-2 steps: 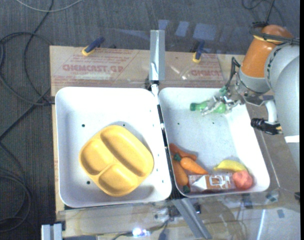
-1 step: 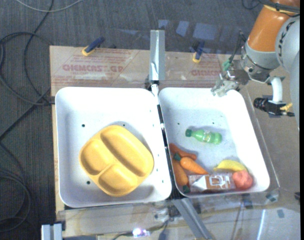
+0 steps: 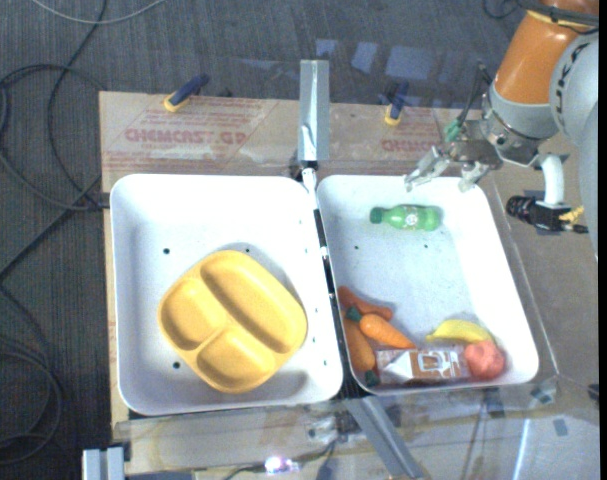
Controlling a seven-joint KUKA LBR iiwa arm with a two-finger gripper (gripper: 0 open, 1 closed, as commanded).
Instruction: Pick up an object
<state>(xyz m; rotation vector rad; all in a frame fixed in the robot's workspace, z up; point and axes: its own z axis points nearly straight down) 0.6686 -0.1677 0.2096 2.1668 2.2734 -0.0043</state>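
Green plastic bottle: I saw it lying on its side near the far wall of the right bin, apart from the rest.
Orange toy carrots: I saw them heaped against the bin's left wall, near the front.
Brown-and-white packet: it lay flat at the front wall.
Yellow banana: just behind the packet.
Red ball-like fruit: it touched the packet's right end.

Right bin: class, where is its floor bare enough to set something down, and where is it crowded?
Bare floor lies mid-bin, between the green bottle and the carrots. The near edge is crowded: carrots, banana, carton, red fruit.
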